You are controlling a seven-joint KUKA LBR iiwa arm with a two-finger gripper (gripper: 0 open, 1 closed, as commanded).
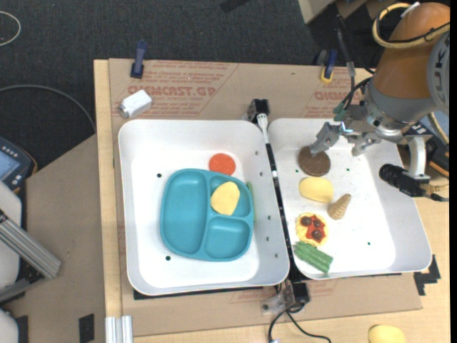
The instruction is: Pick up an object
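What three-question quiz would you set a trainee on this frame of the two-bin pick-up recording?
1. True or false: the yellow piece lies on the teal divided tray.
2. Which item lies nearest the gripper? A) green piece B) brown disc C) orange disc
3. Fill in: the cone lies in the ____ bin, as the camera sees it.

Key
1. True.
2. B: the brown disc sits just below the spread fingers, which hold nothing.
3. Right.
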